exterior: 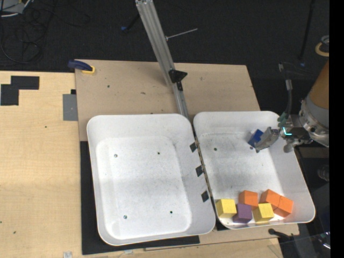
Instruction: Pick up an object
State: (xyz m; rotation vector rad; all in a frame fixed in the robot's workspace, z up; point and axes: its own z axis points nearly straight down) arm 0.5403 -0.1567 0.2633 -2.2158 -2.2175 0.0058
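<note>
My gripper point(263, 140) reaches in from the right over the upper right part of the right bin point(236, 120). A small blue block point(256, 137) sits at its fingertips, with one grey finger point(267, 139) lying across its near side, so the gripper is shut on it. A cluster of blocks lies in the bin's near corner: a yellow block point(226, 206), an orange block point(249, 198), a purple block point(244, 213), a second yellow block point(263, 212) and two more orange blocks point(274, 198) point(285, 206).
The left bin point(107, 128) stands beside the right one, with black clips point(199, 170) along the shared rim. A slanted metal rail point(161, 47) rises behind the bins. The arm's wrist point(314, 122) hangs over the right bin's right edge.
</note>
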